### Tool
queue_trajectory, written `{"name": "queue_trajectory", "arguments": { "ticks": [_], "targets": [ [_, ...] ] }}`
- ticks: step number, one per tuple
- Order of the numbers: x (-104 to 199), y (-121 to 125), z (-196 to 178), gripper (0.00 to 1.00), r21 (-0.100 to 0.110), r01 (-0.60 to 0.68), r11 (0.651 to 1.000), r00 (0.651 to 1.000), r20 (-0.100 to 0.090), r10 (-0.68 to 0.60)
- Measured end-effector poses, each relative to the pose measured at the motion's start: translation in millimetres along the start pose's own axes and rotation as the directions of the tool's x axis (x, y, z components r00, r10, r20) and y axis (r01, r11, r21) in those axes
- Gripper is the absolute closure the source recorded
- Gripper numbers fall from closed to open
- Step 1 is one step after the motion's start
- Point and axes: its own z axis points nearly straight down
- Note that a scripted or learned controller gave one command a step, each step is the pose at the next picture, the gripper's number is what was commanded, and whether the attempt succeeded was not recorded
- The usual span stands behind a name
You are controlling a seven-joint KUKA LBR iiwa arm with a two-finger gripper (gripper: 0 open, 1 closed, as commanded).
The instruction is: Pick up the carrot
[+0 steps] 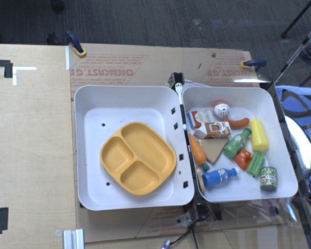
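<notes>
So the carrot [197, 150] is in the right bin [280, 139], lying along its wall at 9 o'clock, touching a tan wedge [213, 149] on its 3 o'clock side. A blue bottle [219, 177] lies just below at 5 o'clock, and a small carton [211, 129] sits above at 1 o'clock. The left bin [93, 118] has a yellow divided plate [138, 157] in it. Can't tell what the pincer is doing, open or closed. Both bins sit on cardboard [124, 69] over the tabletop [26, 139].

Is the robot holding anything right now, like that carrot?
Nothing is held. The carrot lies loose along the left wall of the right bin.
</notes>
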Motion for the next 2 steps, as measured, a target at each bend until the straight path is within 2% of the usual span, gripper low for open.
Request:
{"name": "queue_trajectory", "arguments": {
  "ticks": [2],
  "targets": [
    [0.0,0.0,0.0,0.0,0.0,0.0,1.0,1.0,0.0,0.0]
  ]
}}
